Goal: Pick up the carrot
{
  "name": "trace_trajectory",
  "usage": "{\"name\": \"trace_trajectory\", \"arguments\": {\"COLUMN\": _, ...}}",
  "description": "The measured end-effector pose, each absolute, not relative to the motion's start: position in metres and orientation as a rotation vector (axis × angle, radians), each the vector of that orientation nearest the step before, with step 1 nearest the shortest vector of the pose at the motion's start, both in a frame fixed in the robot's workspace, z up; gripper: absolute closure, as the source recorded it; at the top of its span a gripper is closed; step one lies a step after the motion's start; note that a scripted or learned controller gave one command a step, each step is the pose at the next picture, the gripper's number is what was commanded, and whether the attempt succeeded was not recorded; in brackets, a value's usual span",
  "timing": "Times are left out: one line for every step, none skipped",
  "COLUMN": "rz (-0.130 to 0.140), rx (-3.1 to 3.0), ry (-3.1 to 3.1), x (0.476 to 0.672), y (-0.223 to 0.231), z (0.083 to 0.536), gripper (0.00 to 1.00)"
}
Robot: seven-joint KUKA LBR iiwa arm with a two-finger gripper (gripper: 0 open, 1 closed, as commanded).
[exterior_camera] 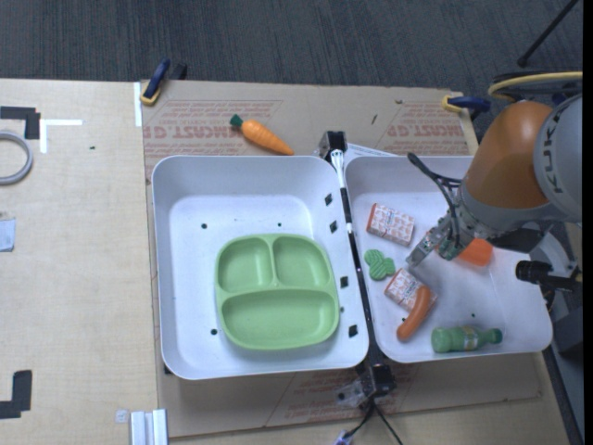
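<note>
— Two bins, and your gripper [437, 248] hangs low over the right bin [519, 327], beside the hotdog [415, 311] and bottle [466, 338]. Whether it's clenched or released, I cannot tell.

— And the carrot?

— Your carrot [262, 134] lies outside, on cardboard [213, 123] beyond the left bin [176, 248]: orange, tapered, green-tipped. You're at the approach; next, I'd judge, reach across.
</note>
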State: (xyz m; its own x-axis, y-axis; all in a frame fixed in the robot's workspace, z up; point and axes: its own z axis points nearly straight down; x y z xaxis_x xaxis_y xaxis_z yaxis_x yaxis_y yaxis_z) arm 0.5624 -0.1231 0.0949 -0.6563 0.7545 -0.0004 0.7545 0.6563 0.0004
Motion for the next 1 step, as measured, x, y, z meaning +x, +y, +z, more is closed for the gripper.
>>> {"name": "trace_trajectory", "arguments": {"rz": 0.000, "rx": 1.145, "ry": 2.924, "x": 0.4986, "y": -0.2223, "z": 0.1375, "gripper": 1.00}}
